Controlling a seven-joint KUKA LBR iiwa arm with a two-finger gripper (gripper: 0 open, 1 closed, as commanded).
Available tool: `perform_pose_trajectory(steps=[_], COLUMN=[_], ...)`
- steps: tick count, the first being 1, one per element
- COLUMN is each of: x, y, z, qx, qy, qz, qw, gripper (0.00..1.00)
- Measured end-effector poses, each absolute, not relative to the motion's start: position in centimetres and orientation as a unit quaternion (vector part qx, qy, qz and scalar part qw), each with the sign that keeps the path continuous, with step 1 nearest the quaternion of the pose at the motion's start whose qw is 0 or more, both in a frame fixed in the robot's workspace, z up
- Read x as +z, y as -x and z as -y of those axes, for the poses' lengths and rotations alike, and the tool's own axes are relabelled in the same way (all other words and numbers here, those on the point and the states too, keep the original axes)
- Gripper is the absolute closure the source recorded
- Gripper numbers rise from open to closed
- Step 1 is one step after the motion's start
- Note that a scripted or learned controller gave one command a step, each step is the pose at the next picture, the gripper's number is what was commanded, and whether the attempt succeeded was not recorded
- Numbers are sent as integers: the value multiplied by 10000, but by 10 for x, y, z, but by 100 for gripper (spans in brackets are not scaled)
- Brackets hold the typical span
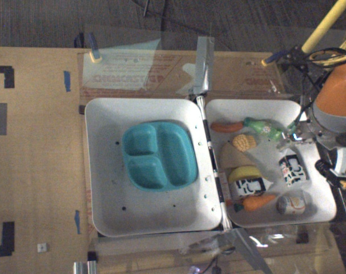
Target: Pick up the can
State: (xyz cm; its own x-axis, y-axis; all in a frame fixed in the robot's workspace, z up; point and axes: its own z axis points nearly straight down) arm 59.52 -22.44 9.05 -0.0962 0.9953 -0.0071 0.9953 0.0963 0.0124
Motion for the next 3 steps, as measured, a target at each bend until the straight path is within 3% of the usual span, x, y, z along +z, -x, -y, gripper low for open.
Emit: perform_pose_trajectory(steps=[1, 2, 3], x=[91, 89, 91], y=[-597, -666, -614], z=[216, 210, 217], qx=[60, -19, 51], qy=[-6694, -6322, -6533], qz=[-7428, -7747, -7570], qw=[10, -105, 15], gripper=[0, 0, 0])
